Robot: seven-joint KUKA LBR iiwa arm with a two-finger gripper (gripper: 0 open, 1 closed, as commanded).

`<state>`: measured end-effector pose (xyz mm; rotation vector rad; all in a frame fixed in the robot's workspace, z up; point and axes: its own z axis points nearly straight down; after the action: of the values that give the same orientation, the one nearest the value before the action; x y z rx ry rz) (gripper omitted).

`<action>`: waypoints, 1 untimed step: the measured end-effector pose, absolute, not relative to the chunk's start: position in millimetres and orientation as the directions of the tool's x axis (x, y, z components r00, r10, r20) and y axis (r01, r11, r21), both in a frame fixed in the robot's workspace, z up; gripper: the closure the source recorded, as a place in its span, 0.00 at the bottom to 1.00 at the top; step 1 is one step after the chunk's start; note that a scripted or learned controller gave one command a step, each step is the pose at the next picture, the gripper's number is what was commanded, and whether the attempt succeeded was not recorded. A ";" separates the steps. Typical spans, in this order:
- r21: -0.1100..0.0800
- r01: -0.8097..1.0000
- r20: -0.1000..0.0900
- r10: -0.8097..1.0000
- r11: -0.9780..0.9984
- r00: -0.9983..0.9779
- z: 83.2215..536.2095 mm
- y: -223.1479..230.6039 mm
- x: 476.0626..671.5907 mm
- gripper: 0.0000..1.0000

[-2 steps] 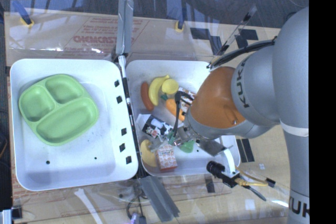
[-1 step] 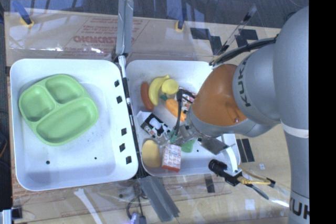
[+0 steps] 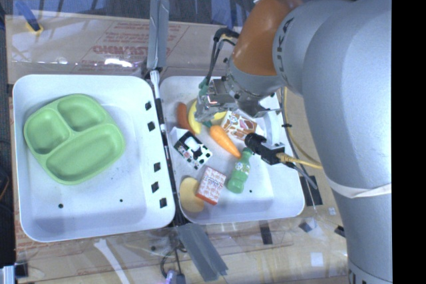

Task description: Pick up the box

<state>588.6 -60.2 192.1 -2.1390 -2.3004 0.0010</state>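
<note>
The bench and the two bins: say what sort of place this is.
Likely a robotics lab set up for pick-and-place trials. A grey arm reaches over two white bins: the right bin holds toy food and a small box, the left bin a green divided plate. Cables run alongside.

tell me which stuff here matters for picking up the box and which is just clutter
For the job:
box, near the front of the right bin
gripper, above the back of that bin

Lying about:
carrot
green bottle
banana
snack pack
black-and-white toy
green plate in the left bin
</note>
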 end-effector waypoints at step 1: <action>-0.001 0.997 0.000 0.997 0.073 -0.073 191.9 -60.3 588.5 0.00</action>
<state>588.5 -60.3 191.9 -2.1385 -2.2998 0.0013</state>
